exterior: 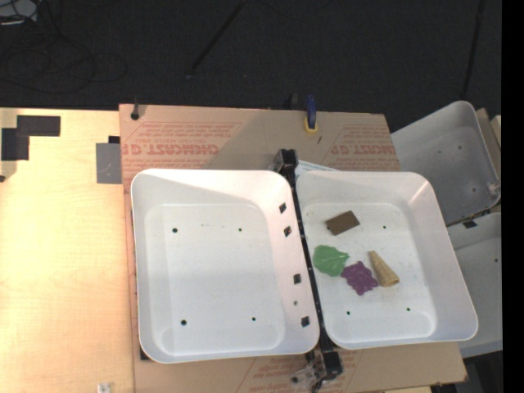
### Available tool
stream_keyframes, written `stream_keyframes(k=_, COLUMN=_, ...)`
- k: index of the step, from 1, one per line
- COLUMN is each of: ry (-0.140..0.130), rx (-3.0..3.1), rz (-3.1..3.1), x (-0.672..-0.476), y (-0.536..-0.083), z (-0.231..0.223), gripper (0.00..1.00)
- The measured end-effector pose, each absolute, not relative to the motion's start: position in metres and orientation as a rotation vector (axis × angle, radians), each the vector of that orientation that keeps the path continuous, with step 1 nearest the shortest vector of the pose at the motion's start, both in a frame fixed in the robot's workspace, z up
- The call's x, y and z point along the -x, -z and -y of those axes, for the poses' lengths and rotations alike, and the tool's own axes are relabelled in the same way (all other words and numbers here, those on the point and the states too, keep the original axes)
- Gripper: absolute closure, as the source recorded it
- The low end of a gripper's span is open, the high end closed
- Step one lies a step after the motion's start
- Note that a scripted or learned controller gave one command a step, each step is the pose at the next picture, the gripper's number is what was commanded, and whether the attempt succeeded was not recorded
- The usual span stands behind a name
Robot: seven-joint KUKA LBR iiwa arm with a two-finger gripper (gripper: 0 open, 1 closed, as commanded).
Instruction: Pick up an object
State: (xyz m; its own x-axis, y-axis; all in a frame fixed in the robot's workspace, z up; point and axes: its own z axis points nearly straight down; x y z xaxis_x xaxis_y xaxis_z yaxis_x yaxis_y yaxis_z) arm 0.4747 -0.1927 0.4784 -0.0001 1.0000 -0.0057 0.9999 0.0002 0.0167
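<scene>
white plastic bins sit side by side on the surface (65, 244), over a sheet of cardboard (246, 142). the right bin (426, 318) holds four small things: a brown block (342, 222) toward the back, a green piece (330, 260) near the divider, a purple lump (359, 277) just beside it (touching or nearly so), and a tan wedge (383, 268) at the purple lump's right. the left bin (155, 334) lies alongside.

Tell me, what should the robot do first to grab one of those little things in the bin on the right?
Probably swing in over the right bin and line up above the brown block. It lies apart from the others, while the green piece, purple piece and tan piece crowd together.
</scene>
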Motion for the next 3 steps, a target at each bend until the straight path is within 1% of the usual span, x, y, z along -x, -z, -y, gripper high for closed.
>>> stream_keyframes(k=1, ry=0.004, rx=-2.218, rz=-2.226, x=-0.477, y=-0.478, z=0.191, gripper=1.00)
stream_keyframes(k=2, ry=-0.003, rx=-2.212, rz=-2.229, x=-0.477, y=-0.514, z=0.120, gripper=1.00)
stream_keyframes(k=3, ry=0.019, rx=-2.229, rz=-2.239, x=-0.474, y=-0.318, z=0.063, gripper=1.00)
